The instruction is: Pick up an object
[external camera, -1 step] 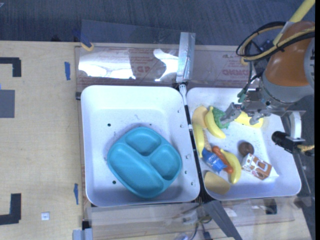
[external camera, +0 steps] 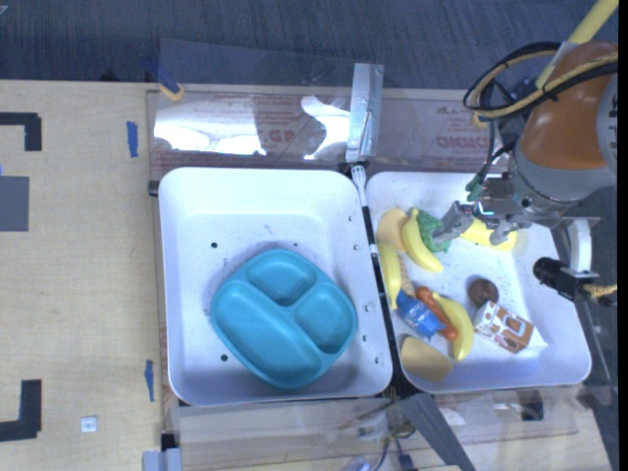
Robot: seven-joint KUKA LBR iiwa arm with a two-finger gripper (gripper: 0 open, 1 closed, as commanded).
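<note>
Background: dark blue carpet floor (external camera: 294, 8) beyond pale wooden bench top (external camera: 74, 263) bearing black corner markers (external camera: 27, 130), blue tape tabs (external camera: 131, 137), reflective clear panel (external camera: 255, 126).

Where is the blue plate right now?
The blue plate lies in the left bin, toward its near side, apart from the bananas and other items in the right bin.

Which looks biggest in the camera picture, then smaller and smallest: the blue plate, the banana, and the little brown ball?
1. Blue plate, in the left bin: biggest by far.
2. Banana, in the right bin: much smaller than the plate.
3. Brown ball, also in the right bin: smallest.
</note>
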